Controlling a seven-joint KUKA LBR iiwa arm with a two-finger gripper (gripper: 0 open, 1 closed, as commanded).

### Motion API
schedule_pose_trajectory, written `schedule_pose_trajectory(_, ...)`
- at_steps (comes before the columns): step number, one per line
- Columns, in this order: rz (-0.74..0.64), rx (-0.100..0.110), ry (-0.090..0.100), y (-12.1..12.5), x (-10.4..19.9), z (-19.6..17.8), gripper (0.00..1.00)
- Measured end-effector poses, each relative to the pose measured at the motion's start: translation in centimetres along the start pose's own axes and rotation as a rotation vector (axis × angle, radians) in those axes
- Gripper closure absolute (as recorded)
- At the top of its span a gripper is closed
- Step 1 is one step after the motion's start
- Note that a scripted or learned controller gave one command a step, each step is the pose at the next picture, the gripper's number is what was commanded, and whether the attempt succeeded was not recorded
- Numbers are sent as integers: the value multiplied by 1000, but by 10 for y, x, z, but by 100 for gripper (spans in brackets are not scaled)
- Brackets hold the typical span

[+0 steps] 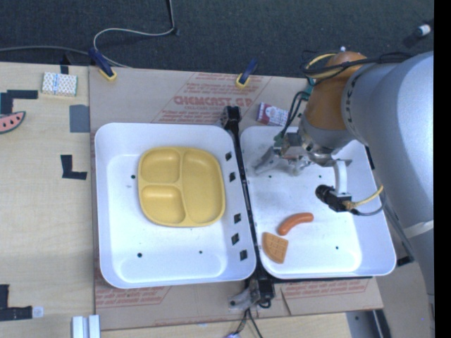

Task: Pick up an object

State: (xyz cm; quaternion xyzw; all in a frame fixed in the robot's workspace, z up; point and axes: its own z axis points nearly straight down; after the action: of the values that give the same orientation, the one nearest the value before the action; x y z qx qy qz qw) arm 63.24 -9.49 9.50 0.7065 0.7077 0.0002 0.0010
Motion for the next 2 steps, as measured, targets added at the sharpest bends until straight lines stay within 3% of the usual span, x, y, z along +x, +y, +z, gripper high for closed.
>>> schedule_pose_trajectory(1, 0, 1, 1, 0, 0, -9, 100)
schedule_pose_trajectory(2, 0, 1, 1, 0, 0, -9, 0)
